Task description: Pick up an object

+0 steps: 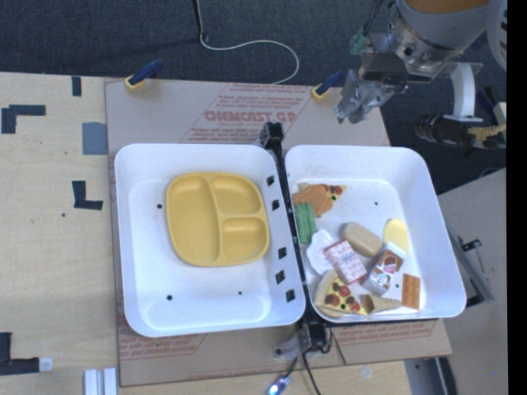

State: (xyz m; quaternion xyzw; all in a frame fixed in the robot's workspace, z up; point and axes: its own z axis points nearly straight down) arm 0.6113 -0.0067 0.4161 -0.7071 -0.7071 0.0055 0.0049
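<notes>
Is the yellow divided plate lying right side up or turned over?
Right side up: the yellow plate lies flat in the left bin, its three compartments facing upward.

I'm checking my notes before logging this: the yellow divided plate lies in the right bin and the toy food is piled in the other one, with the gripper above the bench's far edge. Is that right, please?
Not quite: the bins are swapped. The camera view shows the plate in the left bin and the toy food piled in the right bin. The gripper is indeed above the bench's far edge.
</notes>
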